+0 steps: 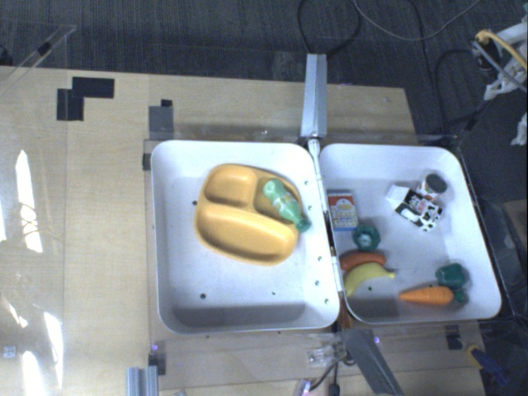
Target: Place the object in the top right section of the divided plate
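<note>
Green bottle rests in the plate's top right section

Nearest, along the right bin's [487, 299] front edge, lie a carrot [426, 295] and banana [365, 277], spare items awaiting picking. Farther back in the left bin [177, 304], the yellow divided plate [239, 229] holds the green bottle [285, 203] in its top right section, apparently delivered. I cannot tell the end effector's state or its position relative to the bottle.
</note>
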